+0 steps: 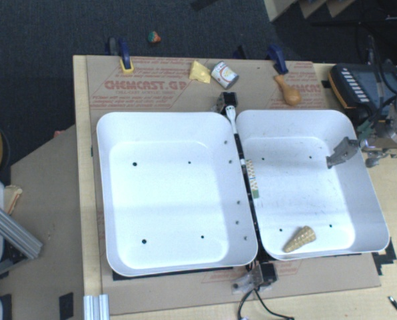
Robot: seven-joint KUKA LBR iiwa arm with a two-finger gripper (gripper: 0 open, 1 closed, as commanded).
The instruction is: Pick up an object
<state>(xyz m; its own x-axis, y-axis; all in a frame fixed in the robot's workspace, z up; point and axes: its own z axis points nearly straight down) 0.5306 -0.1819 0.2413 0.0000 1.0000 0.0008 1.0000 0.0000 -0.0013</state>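
A tan ridged cone-shaped object (pixel 299 239) lies on its side near the front edge of the right bin (pixel 298 179). My gripper (pixel 343 153) reaches in over the right bin's right rim, at about mid-height of the bin. It is well apart from the cone, which lies to its front left. Nothing is seen held in it.
The left bin (pixel 165 192) sits next to the right one, with a black divider strip (pixel 242 172) between them. Behind the bins on the board lie a yellow piece (pixel 200 73), a small white box (pixel 224 75) and an orange-brown object (pixel 288 92). Blue clamps (pixel 124 53) hold the board's back edge.
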